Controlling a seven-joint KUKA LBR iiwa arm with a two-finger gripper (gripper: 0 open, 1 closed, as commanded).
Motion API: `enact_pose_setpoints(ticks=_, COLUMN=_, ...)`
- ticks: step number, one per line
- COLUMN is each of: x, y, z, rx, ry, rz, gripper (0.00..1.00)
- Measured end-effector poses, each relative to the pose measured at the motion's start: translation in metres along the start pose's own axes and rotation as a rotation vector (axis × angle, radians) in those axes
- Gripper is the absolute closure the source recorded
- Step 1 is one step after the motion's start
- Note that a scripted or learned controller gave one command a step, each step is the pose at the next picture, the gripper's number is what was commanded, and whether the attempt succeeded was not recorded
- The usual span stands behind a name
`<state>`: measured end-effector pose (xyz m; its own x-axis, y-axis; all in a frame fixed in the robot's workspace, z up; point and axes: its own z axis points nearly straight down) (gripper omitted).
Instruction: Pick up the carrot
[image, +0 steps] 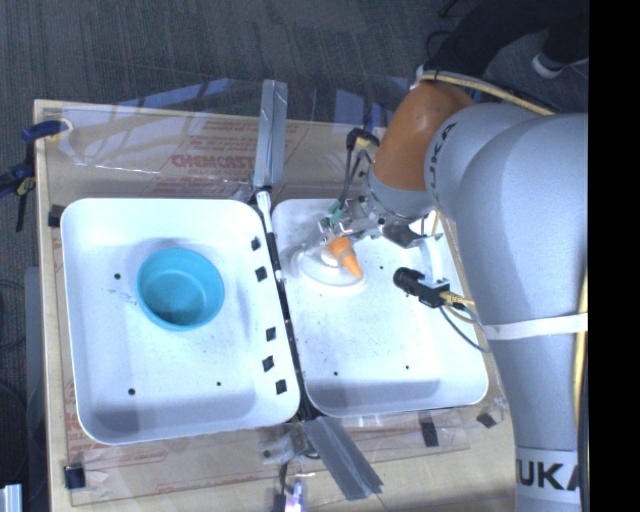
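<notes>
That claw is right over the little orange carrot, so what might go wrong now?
Two things, I'd guess. The carrot is small and lies on a white plate in the right bin, so the claw might slip off it or nudge the plate instead. It also sits near the bin's far wall and the divider between the bins, which leaves the bulky arm little room and could end in a bump.

The two bins (160, 400) look like glossy white plastic. The blue bowl (180, 288) seems smooth plastic. The arm (520, 220) has a matt grey shell.
</notes>
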<state>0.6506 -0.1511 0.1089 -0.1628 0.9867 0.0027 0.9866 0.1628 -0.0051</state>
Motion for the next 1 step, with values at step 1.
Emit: enact_pose_setpoints(ticks=1, x=0.0323, y=-0.0078, z=-0.1211, rx=0.0, ry=-0.002, rz=0.136, gripper=1.0)
